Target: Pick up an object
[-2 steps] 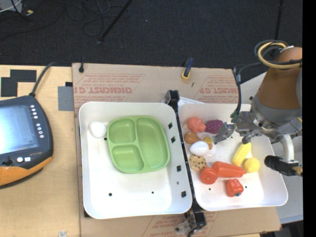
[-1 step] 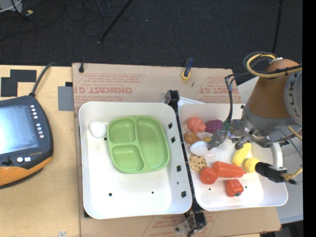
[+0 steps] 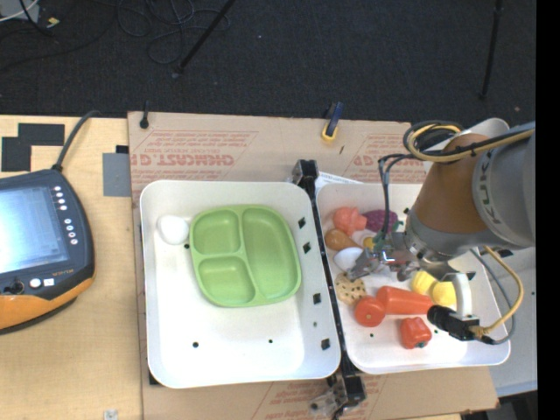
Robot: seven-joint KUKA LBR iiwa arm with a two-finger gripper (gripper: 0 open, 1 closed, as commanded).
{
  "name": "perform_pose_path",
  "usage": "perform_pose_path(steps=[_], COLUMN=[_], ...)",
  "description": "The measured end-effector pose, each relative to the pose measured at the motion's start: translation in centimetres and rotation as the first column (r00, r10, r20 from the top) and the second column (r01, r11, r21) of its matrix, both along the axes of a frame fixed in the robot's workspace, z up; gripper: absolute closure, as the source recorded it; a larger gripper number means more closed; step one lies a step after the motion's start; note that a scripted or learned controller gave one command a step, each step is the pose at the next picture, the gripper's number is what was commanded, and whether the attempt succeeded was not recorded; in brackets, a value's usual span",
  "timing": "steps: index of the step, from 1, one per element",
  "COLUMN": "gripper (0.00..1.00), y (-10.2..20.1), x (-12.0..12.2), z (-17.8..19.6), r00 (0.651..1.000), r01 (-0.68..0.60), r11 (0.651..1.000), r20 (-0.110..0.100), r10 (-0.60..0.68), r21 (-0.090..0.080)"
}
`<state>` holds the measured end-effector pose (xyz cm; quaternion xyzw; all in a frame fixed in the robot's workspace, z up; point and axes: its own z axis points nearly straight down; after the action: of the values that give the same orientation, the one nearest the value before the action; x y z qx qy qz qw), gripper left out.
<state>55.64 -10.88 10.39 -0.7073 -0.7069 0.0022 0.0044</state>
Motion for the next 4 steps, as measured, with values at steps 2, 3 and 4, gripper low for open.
perform_pose_path(steps=[2, 3, 4], gripper=[1.0, 1.0, 1.0], y=[-0.1, 0.5, 0.9], x=[0.3, -0.3, 0.7], z=[-0.2, 5.4, 10.7], r00=[1.0, 1.0, 1.0], r01=[0.012, -0.003, -0.001], r11=[1.0, 1.0, 1.0], r20=[0.012, 0.011, 0.012], r10=[-0.012, 0.003, 0.001], r21=[0.003, -0.003, -0.003])
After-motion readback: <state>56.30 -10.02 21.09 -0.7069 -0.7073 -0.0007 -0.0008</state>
